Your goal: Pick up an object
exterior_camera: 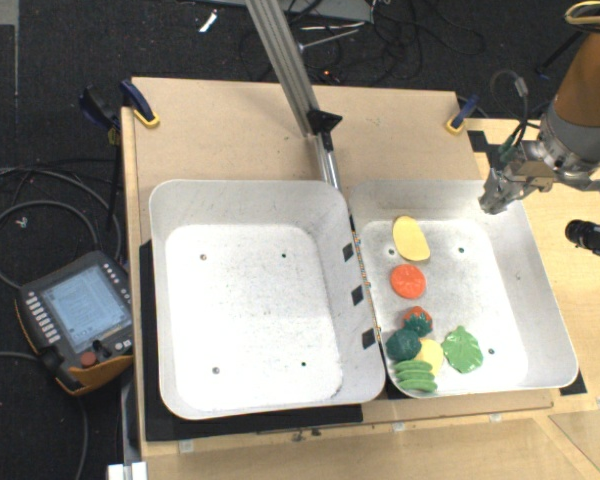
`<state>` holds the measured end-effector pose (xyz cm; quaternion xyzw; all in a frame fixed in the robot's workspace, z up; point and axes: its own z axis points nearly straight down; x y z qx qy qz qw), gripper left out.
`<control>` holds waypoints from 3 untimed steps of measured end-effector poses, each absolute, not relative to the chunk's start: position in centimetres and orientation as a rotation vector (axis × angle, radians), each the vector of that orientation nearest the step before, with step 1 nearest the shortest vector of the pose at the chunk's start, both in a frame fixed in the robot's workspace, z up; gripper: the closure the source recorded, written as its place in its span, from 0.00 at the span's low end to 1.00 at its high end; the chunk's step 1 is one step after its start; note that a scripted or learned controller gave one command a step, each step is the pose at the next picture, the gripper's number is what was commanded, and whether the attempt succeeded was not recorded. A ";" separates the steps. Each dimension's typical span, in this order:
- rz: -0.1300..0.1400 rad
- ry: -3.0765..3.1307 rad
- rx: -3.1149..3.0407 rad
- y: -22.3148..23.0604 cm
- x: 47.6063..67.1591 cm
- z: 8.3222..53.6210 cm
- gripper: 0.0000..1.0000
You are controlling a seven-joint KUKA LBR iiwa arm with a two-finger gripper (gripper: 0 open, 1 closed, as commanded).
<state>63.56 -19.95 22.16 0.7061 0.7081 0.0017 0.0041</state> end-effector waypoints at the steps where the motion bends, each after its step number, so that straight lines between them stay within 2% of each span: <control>1: -0.002 2.225 2.218 -19.9 63.6 20.0 1.00; 2: -0.001 2.229 2.217 -15.8 61.2 19.8 1.00; 3: 0.002 2.232 2.214 -10.5 59.6 21.4 1.00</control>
